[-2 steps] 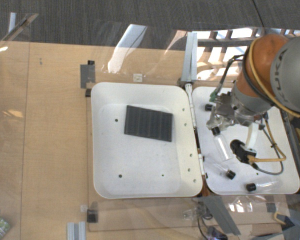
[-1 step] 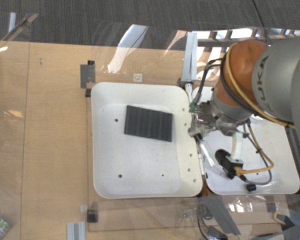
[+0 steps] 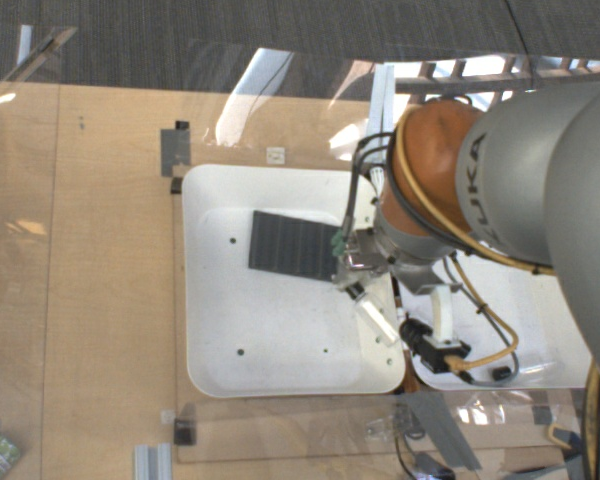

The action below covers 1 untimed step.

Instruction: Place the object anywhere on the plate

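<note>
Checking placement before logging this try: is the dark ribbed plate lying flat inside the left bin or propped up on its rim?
Flat inside. The dark plate lies on the floor of the left bin, clear of the rim; its right end is hidden by the arm.

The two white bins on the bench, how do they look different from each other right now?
The left bin lies almost fully in sight, while the right bin is largely covered by the grey arm. The left bin holds a dark ridged rectangular plate; over the right bin hang yellow cables. Both are shallow, white, round-cornered, and sit side by side on the wooden bench.
</note>
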Each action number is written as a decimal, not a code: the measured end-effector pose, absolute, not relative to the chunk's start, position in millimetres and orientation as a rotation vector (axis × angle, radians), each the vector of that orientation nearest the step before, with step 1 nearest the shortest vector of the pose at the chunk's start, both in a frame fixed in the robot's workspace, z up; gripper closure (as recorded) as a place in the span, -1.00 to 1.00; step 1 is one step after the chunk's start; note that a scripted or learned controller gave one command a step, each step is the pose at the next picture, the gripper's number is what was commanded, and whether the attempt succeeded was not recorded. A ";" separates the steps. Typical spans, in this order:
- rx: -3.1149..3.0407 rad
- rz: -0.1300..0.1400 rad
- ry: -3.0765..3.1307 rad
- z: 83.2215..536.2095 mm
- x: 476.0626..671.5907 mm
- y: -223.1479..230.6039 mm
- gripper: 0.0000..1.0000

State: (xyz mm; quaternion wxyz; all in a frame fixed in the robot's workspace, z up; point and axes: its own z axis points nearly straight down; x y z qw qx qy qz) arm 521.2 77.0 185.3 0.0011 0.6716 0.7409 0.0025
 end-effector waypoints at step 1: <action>1.996 0.003 2.426 116.9 487.0 151.7 1.00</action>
